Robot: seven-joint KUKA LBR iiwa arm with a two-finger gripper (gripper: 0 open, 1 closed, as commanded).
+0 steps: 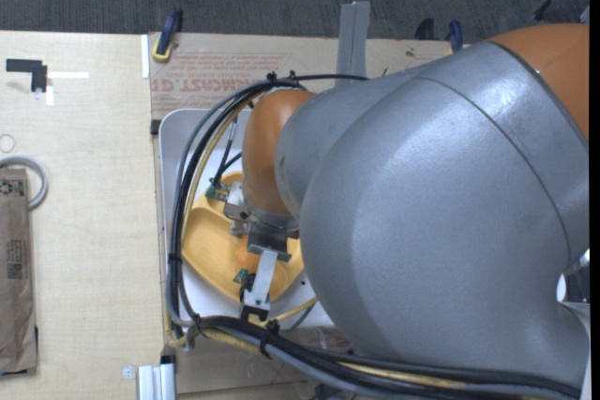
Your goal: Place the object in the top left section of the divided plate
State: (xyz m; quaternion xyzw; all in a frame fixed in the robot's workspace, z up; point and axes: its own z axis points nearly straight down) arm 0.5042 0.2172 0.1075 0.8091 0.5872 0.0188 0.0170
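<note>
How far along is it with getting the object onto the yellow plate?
Done: the arm is positioned over the yellow plate in the white bin. In hand: cannot tell, since the arm hides whatever it may carry. Left: no object lies on the plate's visible part, so placement in the top left section is unconfirmed.

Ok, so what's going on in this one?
The grey KUKA arm reaches in from the right, and its wrist hangs low over a yellow divided plate that lies in the white bin. The arm covers most of the plate and the bin. Whether it carries an object, or one already sits in the top left section, cannot be told from this view.
</note>
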